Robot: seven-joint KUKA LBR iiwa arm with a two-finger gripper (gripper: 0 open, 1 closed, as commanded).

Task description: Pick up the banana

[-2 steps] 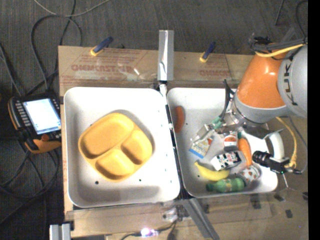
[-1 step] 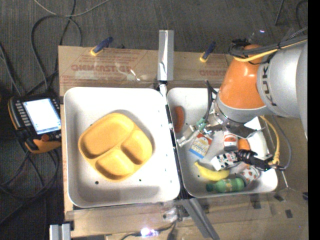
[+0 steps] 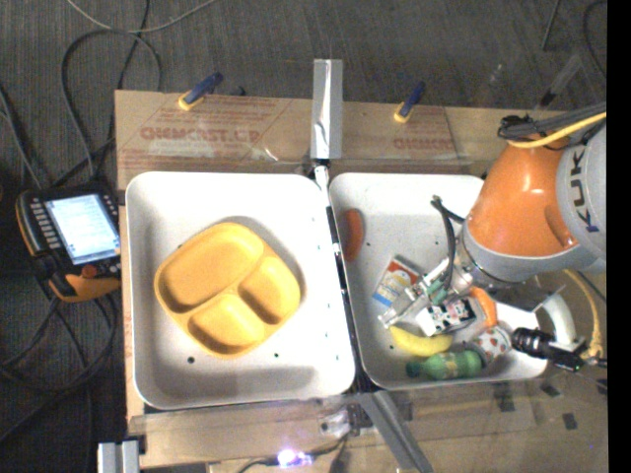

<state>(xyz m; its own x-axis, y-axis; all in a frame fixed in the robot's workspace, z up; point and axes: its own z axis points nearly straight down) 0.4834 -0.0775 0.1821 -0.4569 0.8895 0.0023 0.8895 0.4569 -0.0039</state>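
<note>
2 white bins side by side on the bench (image 3: 138, 141). Left bin (image 3: 143, 363): yellow 3-compartment tray (image 3: 229, 286), roughly centred, slightly turned. Right bin (image 3: 394, 197): orange item (image 3: 352, 233) against the left wall; small printed packet (image 3: 394, 282) mid-bin; green bottle (image 3: 446, 366) lying along the near wall; a red-and-white item (image 3: 490, 341) just right of it, too small to identify. Metal divider post (image 3: 326, 106) between the bins at the far side. 2 blue-and-yellow clamps (image 3: 200, 90) (image 3: 410, 100) on the far edge. Pendant (image 3: 74, 227) with lit screen on the floor at left; cables (image 3: 99, 28) across the carpet.
</note>
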